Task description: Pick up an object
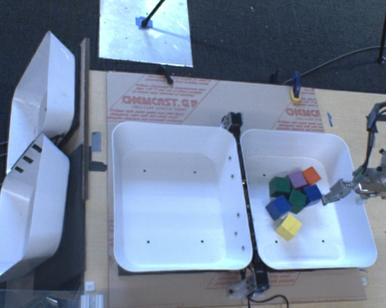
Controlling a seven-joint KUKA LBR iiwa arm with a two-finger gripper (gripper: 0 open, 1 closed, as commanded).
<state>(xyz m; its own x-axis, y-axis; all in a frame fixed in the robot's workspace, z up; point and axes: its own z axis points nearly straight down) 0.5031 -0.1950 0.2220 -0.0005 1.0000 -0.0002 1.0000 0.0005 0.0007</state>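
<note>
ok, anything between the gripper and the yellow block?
In the camera view, only bare white bin floor lies between the gripper and the yellow block. The blue block sits just left of the gripper, off that line.
</note>
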